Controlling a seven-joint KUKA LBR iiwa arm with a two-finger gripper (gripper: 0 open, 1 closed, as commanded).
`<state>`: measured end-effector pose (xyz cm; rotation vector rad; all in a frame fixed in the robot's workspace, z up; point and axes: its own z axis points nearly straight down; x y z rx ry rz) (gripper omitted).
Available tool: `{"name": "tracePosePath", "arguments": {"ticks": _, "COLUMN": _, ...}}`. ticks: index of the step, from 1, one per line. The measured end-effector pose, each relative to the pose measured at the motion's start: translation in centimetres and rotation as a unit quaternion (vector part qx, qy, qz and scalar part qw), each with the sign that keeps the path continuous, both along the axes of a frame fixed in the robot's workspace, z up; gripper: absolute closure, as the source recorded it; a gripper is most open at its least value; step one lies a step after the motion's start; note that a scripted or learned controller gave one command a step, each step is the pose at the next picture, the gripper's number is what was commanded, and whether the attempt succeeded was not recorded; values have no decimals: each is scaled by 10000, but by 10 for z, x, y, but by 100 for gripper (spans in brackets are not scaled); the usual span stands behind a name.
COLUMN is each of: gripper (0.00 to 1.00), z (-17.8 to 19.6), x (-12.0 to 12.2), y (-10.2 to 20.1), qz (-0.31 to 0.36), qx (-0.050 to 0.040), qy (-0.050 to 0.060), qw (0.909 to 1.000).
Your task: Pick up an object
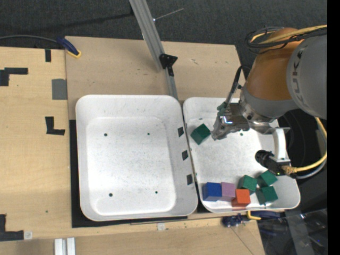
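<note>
Green block (200, 134) lies just left of the pincer (219, 134), grip state unclear

Left bin (95, 108): floor bare, open access from above across whole area. Right bin (212, 106): middle floor open between lone green block (200, 134) near dividing rims and block cluster along near wall. Cluster: blue block (212, 190), purple block (228, 190), orange block (242, 196), green blocks (258, 187) packed touching, little side clearance left. Far right of bin overhung by arm (281, 78). Pincer (222, 130) placed just beside lone green block. Slanted metal pole (149, 25) is crossing counter (117, 62) behind bins.
</note>
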<state>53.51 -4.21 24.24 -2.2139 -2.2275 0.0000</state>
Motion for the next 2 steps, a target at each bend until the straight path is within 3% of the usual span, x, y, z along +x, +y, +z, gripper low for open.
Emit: {"name": "tracePosePath", "arguments": {"ticks": 2, "gripper": 100, "z": -3, "x": 50, "y": 105, "qz": 5, "qx": 3, "qy": -8, "qw": 10000}}
